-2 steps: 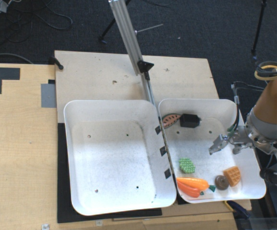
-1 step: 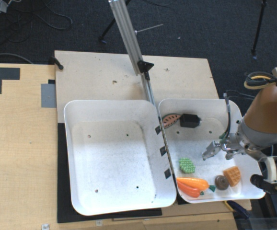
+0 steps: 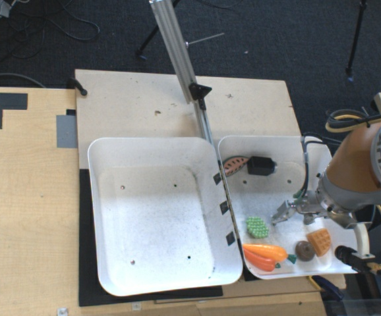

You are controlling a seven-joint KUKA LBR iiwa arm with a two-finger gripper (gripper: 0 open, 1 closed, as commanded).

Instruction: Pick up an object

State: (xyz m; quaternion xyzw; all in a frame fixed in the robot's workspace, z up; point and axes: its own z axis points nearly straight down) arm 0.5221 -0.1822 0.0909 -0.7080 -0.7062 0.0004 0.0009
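The right bin [image 3: 279, 149] holds several small objects. A green bumpy piece [image 3: 257, 227] lies near its left wall, and an orange carrot [image 3: 264, 255] rests at the front. A brown round piece [image 3: 304, 249] and an orange waffle-like piece [image 3: 320, 241] sit at the front right. At the back lie a black block [image 3: 260, 165] and a brown striped piece [image 3: 235, 164]. My gripper [image 3: 284, 214] hangs low over the middle of this bin, right of the green piece, its metal fingers spread and nothing between them.
The left bin [image 3: 152, 212] sits beside the right one, with a row of black clips [image 3: 224, 206] on the shared divider. A slanted aluminium rail [image 3: 180, 58] rises behind the bins. The arm's orange band [image 3: 355, 160] looms over the right edge.
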